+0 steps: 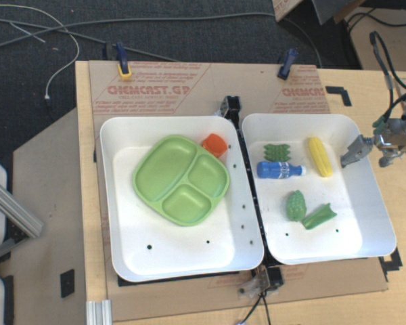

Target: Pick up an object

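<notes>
1. The yellow corn cob [319, 156] lies lengthwise in the right bin [365, 239], near its far right part.
2. Left of the corn cob lies a blue bottle [279, 170] on its side, cap pointing toward the cob.
3. Just beyond the bottle, farther from the camera than the cob's middle, sits a dark green leafy toy [277, 152].
4. Nearer the camera than the corn cob are a green bumpy vegetable [296, 205] and a green pepper-like piece [319, 216], touching or nearly so.
5. The gripper [363, 149] hangs right of the corn cob at the bin's right rim, its fingers spread and holding nothing.
6. Well left of the corn cob, the left bin [128, 249] holds a green divided plate [181, 179] with an orange object [215, 144] at its far edge.
</notes>
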You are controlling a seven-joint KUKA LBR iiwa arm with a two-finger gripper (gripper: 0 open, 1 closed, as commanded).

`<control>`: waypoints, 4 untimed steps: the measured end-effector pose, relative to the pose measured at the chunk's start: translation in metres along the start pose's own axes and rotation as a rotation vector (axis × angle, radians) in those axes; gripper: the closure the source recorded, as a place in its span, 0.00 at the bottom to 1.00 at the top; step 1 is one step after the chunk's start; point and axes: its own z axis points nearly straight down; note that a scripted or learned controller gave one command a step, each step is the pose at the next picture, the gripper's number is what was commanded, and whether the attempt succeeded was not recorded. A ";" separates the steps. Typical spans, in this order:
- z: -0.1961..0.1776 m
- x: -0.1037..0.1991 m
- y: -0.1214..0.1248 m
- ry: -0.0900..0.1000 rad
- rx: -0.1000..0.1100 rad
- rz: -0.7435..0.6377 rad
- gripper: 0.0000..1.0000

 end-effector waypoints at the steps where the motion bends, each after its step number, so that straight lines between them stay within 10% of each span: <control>1: 0.043 0.003 -0.003 0.002 0.005 0.000 0.00; 3: 0.145 0.008 0.002 0.003 0.006 0.000 0.00; 4: 0.130 0.007 0.004 0.000 -0.002 0.000 1.00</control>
